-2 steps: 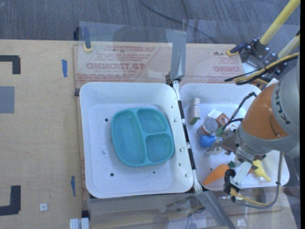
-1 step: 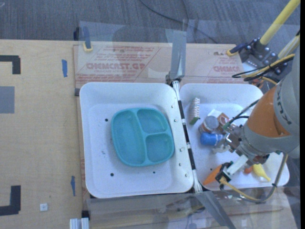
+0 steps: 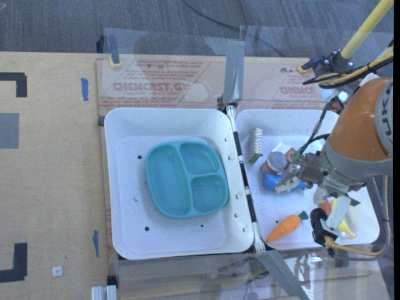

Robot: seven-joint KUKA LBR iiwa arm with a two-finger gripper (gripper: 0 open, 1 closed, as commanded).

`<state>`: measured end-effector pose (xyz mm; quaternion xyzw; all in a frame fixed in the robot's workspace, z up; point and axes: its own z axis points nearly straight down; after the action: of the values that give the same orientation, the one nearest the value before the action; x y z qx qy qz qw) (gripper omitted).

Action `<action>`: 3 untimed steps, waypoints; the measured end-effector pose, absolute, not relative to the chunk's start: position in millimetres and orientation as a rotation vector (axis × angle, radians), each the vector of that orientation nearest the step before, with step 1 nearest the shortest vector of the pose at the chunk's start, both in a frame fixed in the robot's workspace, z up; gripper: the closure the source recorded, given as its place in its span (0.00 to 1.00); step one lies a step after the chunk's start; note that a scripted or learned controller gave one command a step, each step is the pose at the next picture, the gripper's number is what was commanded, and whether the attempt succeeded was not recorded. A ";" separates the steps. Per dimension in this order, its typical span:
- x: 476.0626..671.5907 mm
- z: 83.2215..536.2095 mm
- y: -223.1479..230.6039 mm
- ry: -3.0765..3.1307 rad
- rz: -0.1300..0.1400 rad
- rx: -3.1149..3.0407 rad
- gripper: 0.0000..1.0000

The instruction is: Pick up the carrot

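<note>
The carrot (image 3: 284, 227) is orange with a small green top. It lies slanted in the front left part of the right bin (image 3: 369, 233), its tip pointing toward the bin's front left corner. My gripper (image 3: 289, 182) hangs over the middle of that bin, behind the carrot and well apart from it, right beside a blue object (image 3: 270, 181). Nothing of the carrot is covered by the arm.
A brown and white cup-like item (image 3: 275, 163) and a white ridged piece (image 3: 256, 142) lie behind the blue object. A yellow item (image 3: 345, 230) peeks out under the wrist. The left bin (image 3: 125, 186) holds a teal divided plate (image 3: 187, 179).
</note>
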<state>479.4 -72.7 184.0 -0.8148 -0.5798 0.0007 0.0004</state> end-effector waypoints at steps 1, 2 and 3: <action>478.0 101.8 -118.5 -1.568 0.005 -2.718 0.00; 481.3 88.9 -96.8 -1.945 -0.006 -2.476 0.00; 482.7 88.6 -128.9 -1.609 -0.013 -2.702 0.00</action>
<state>482.7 -128.9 88.6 -0.8592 -0.5116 -0.0041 -0.0017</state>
